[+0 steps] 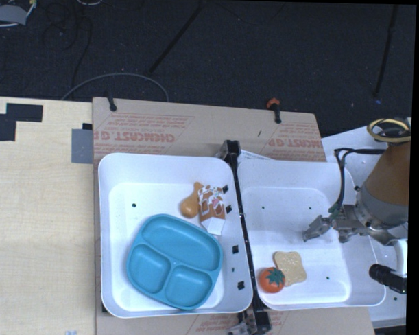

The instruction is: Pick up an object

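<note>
Nearest the camera, along the bench's near edge, sit the near rims of two shallow white bins, side by side on one cardboard sheet [204, 132]. The left bin [119, 194] and the right bin [312, 177] meet along a dark divider that runs from far to near between them.

Largest of the loose things is one blue plate [173, 260] with three compartments, lying flat in the near half of the left bin. Far of it, touching or just beside its far right edge, lies one brown gingerbread-like toy [205, 202] with white marks, close to the divider.

Two small things lie in the right bin, both in its near left part: one tan slice of toast [291, 267], and one red tomato [271, 279] with a green top, just to its left and touching it or very nearly so.

One grey arm [391, 183] reaches in from the right, over the right bin's right rim. Its gripper [317, 230] hangs above the bin floor, far and to the right of the toast and well apart from it. Whether its fingers are spread or pressed together I cannot tell; nothing is seen between them.
</note>
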Controlling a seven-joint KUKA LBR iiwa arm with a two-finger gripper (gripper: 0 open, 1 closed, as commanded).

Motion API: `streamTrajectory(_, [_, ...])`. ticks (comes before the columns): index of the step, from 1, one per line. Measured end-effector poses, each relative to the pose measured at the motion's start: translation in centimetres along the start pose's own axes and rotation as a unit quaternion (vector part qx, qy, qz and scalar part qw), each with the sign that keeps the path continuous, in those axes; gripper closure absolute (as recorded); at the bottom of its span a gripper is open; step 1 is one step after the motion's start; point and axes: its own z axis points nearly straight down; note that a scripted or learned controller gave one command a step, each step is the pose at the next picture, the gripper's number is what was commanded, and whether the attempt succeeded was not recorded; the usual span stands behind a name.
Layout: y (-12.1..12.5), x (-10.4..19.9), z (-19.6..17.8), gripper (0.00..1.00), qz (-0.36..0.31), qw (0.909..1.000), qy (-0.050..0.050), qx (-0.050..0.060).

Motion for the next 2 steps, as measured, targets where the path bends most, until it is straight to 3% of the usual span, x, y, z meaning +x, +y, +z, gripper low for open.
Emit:
streamTrajectory(1, [0.1,0.0,5.0,0.00,0.000,1.0000,-0.001,-0.002])
streamTrajectory(2, [0.1,0.0,3.8,1.00,0.002,1.0000,-0.001,-0.002])
